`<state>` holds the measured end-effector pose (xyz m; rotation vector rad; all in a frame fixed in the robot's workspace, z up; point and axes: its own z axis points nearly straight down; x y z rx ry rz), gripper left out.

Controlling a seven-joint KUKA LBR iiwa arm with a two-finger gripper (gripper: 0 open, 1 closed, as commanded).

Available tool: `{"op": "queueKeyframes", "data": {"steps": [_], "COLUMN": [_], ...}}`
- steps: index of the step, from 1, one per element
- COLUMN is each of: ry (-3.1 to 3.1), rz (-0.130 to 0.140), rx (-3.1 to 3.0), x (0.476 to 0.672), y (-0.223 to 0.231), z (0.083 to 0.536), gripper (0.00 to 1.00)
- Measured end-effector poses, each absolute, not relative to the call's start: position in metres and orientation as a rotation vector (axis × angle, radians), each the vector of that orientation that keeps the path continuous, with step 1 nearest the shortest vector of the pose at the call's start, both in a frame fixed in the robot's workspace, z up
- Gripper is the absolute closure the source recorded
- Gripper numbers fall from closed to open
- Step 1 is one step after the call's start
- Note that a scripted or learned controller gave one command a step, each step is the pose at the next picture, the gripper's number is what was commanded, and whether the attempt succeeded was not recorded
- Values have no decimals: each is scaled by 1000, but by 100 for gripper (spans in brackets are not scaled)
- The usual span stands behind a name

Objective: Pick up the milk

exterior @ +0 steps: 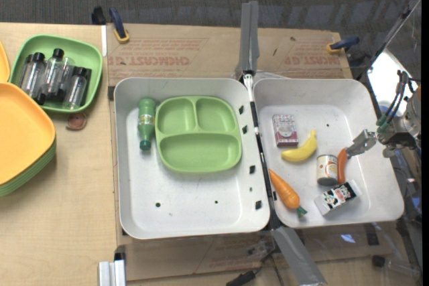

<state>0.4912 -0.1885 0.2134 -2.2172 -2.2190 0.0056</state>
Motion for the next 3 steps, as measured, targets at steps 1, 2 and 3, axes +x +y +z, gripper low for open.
{"op": "queueKeyframes", "data": {"steps": [1,2,3], "ry": [-2278,-2274,-1620], "rz": [3,4,6], "rx": [-2161,-2164,-2690], "x": [562,562,547], "y": [-133,-134,-152], "z": [91,99,91], "gripper": [0,100,100]}}
